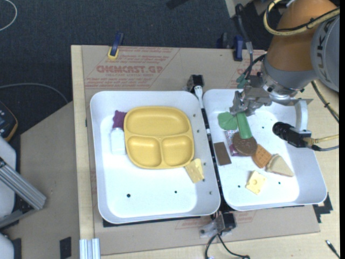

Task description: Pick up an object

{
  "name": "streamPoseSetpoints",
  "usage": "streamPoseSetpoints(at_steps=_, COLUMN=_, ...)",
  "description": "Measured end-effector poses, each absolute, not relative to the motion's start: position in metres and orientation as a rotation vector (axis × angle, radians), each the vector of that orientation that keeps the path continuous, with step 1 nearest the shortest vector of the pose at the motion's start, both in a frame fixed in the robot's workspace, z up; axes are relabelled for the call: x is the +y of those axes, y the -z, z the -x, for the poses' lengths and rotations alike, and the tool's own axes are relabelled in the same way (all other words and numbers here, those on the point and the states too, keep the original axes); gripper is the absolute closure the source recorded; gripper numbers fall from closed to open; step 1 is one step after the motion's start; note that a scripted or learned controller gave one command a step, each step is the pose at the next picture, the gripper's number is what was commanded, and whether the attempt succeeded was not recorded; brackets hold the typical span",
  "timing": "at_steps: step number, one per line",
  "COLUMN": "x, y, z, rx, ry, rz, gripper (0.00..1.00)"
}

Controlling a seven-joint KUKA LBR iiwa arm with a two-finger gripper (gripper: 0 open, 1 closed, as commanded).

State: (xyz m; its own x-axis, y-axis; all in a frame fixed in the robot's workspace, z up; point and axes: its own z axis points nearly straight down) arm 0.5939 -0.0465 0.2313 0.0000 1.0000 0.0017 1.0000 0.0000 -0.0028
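Note:
My gripper [241, 108] hangs low over the upper left part of the right bin [302, 185], right above a green leaf-like toy piece [228, 121] and a green stick-shaped piece [244, 127]. The fingers are hard to make out against these pieces. Just below lie a brown round piece [243, 144], a tan cookie-like piece [262, 155], a beige wedge [280, 166], a brown bar [221, 153] and a yellow cheese piece [255, 183].
The left bin [105, 171] holds a yellow divided plate [158, 135], a white bottle with a purple cap [117, 134] and a yellow cheese wedge [194, 171]. A black cylinder [288, 134] sticks out beside the arm over the right bin.

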Motion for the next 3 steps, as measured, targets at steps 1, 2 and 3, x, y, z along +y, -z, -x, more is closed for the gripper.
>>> streamPoseSetpoints(at_steps=1, x=-0.036, y=-0.217, z=-0.595, rx=-2.22, ry=-0.004, rz=2.217, gripper=1.0)
streamPoseSetpoints(at_steps=2, x=-0.031, y=-0.226, z=-0.601, rx=-2.224, ry=0.003, rz=2.221, gripper=1.0)
streamPoseSetpoints(at_steps=3, x=-0.038, y=-0.235, z=-0.601, rx=-2.223, ry=0.003, rz=2.223, gripper=1.0)
